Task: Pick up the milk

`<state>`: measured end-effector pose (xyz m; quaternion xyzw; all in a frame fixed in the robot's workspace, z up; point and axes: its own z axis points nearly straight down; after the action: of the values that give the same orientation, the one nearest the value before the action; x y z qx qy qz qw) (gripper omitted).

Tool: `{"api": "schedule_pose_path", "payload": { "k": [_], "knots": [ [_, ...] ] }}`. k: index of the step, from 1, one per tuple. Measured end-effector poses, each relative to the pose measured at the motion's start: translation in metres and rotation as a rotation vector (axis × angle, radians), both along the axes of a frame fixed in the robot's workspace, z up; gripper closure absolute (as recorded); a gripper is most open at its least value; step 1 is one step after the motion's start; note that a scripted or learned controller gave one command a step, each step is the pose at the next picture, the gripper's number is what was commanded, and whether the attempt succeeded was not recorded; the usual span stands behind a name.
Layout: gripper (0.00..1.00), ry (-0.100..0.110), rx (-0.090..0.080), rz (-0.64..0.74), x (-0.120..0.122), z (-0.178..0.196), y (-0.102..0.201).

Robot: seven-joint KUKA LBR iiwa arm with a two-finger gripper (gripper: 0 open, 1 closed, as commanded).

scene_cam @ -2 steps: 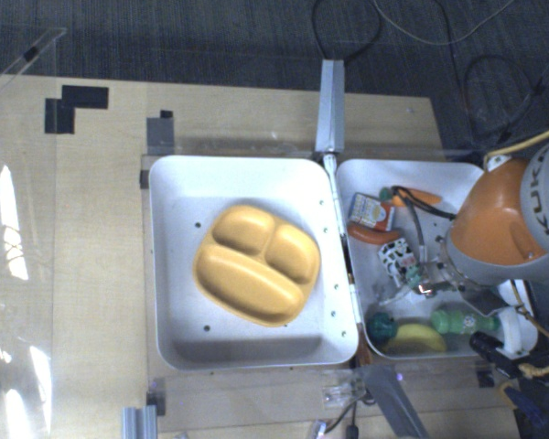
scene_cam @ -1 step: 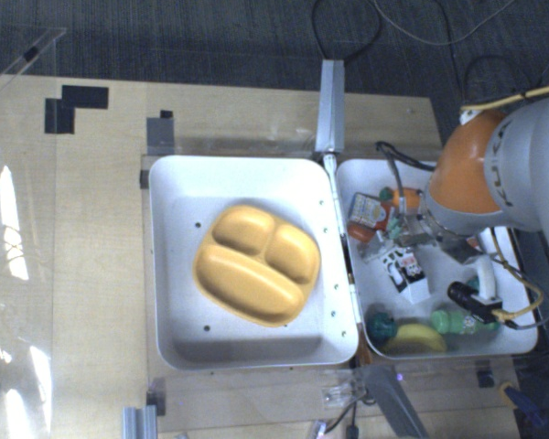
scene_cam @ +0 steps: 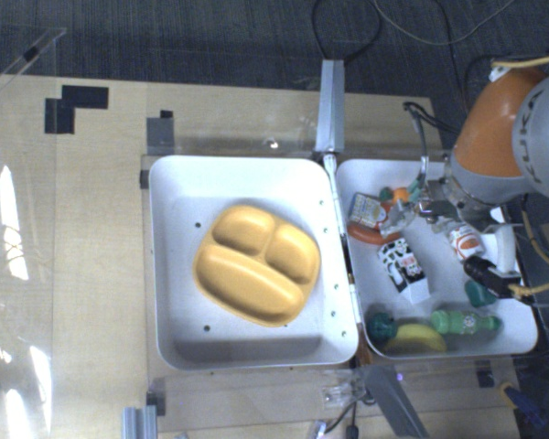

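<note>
Over right bin (scene_cam: 529, 337), gripper (scene_cam: 419, 204) hangs just above milk (scene_cam: 403, 267).

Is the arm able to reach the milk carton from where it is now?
Probably yes. The milk carton lies in the right bin with its top side uncovered, and the tool hangs just above it. Nothing lies between them.

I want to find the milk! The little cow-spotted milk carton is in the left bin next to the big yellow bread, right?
Not quite. The milk carton lies in the right bin, not the left one. The camera view shows the big yellow bread by itself in the left bin.
</note>
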<state>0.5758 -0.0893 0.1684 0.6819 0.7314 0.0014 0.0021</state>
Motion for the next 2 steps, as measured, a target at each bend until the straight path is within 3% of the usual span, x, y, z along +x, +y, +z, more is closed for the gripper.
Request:
{"api": "schedule_pose_path", "payload": {
  "k": [1,2],
  "knots": [
    [0.00,-0.003,0.001,-0.051,-0.064,-0.080,-0.021],
    [1.00,-0.010,0.002,-0.047,-0.061,-0.068,-0.019]
  ]
}}
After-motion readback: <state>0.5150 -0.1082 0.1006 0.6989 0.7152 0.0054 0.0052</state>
